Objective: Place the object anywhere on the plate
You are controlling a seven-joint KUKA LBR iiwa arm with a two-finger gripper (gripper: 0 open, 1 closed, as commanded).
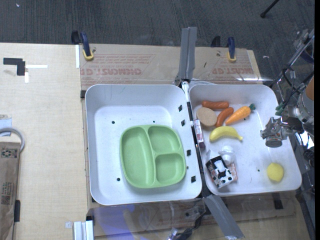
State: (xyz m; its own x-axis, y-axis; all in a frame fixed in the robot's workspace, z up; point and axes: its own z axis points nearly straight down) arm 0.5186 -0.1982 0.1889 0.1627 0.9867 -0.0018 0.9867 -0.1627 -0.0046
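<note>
A green plate (152, 156) sits in the left bin (97, 149). In the right bin (260, 176), a banana (225, 133) lies centrally, a lemon (275, 172) at five o'clock, the gripper (273, 135) at three o'clock.

Dark grey carpeted floor (125, 11) beyond the far edge of the pale wooden table (40, 134). Cardboard sheet (150, 66) on that table, held by blue-and-yellow clamps (85, 46). Black tripod leg (280, 1) over the floor, right of the clamps.

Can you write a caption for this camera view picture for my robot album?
Robot claw hovers over the right bin of toy food, near a banana; the green plate waits.
</note>
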